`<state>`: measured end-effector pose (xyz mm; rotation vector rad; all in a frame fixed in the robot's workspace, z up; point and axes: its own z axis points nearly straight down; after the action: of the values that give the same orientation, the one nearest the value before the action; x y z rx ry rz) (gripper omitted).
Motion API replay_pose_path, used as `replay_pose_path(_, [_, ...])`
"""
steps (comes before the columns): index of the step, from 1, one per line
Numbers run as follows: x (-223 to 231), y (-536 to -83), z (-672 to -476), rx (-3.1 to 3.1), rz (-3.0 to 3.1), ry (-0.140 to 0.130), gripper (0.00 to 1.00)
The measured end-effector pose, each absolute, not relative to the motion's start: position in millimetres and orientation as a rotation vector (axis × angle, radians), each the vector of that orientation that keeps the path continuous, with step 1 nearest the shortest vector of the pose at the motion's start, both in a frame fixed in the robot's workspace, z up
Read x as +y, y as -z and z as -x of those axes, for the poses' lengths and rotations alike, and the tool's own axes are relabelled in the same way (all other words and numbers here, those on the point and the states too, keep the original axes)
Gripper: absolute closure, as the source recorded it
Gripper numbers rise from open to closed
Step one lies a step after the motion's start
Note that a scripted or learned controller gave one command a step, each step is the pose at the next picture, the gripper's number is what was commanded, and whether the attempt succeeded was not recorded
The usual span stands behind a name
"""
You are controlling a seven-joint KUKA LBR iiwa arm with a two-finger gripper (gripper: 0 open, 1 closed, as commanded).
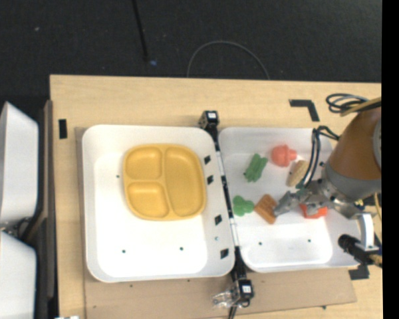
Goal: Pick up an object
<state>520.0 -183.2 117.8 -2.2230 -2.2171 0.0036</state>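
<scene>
The right bin (286, 251) holds several small objects. A green toy (255, 167) lies near its middle, with a pink-red piece (283, 155) and a beige piece (296, 173) farther back. A second green piece (243, 206) and a brown block (266, 209) lie along the bin's left side. My gripper (299, 201) hangs low over the bin, just right of the brown block, and a small red-orange object (314, 211) sits right beneath it. The arm's orange band (356, 155) rises behind it and hides part of the bin's right side.
The left bin (106, 244) holds a yellow three-part plate (165, 181). A black-clipped divider (219, 191) runs between the bins. Cables (346, 102) lie at the bench's back right, and white boxes (13, 171) stand off the bench to the left.
</scene>
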Motion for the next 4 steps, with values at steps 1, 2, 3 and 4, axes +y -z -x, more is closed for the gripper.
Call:
replay_pose_path(1, [-183.7,-106.9,-524.3,-2.221,2.228,0.011,0.00])
replay_pose_path(2, [-185.1,-118.5,-525.7,-2.222,2.237,0.016,1.00])
replay_pose_path(3, [-177.5,-172.6,-522.1,-2.230,2.222,0.005,1.00])
replay_pose_path(4, [-178.0,-216.3,-525.4,-2.231,2.222,0.005,1.00])
